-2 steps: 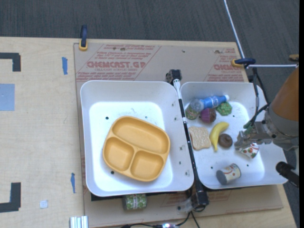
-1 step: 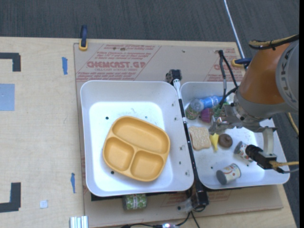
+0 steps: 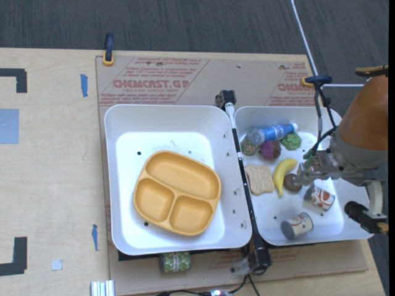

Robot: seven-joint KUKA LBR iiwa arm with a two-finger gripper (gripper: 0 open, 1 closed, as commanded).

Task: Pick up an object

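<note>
On the tabletop (image 3: 55, 165), the left white bin (image 3: 123, 134) holds a yellow divided plate (image 3: 177, 193); the right bin (image 3: 333, 230) holds a slice of bread (image 3: 260, 179), a banana (image 3: 282, 173), a blue bottle (image 3: 274, 131), a purple ball (image 3: 270, 149), a green leafy toy (image 3: 291, 141) and two small cans (image 3: 297, 225). The arm reaches in from the right, its hand (image 3: 302, 179) low beside the banana; whether it is released or clenched cannot be told.
</note>
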